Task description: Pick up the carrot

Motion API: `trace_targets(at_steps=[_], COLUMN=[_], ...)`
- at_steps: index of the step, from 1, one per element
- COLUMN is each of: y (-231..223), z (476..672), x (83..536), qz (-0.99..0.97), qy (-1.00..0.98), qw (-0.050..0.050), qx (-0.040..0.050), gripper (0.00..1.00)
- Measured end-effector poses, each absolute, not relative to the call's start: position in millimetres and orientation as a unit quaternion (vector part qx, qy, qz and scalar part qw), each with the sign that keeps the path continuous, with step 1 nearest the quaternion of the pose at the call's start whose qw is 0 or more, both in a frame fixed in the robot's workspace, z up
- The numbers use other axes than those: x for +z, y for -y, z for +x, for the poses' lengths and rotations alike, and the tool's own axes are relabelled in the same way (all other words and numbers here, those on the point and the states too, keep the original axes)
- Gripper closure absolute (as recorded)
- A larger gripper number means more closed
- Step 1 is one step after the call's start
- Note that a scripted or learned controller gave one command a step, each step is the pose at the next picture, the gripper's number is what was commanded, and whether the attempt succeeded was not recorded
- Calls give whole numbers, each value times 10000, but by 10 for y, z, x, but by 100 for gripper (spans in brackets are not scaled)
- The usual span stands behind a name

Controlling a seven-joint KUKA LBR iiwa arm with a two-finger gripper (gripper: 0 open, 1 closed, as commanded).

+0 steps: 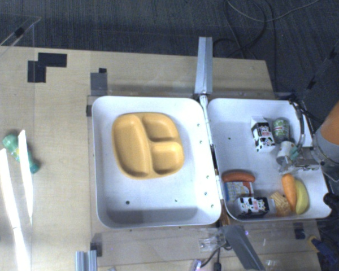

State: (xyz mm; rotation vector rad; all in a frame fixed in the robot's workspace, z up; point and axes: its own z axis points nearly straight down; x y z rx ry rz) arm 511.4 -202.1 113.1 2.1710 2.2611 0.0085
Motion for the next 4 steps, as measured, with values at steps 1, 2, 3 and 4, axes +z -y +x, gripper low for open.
trace_targets(at_steps=[1, 2, 3, 4], y=[1699, 1171, 1080, 800], z=[4957, 4886, 4884, 4975], x=[1206, 1905, 1354, 1850], qz=[6160, 6244, 6230, 6987], qy=[-7878, -7811, -7822, -7154], qw=[16, 25, 19, 18], qx=[13, 16, 13, 17], gripper=[100, 100, 100, 100])
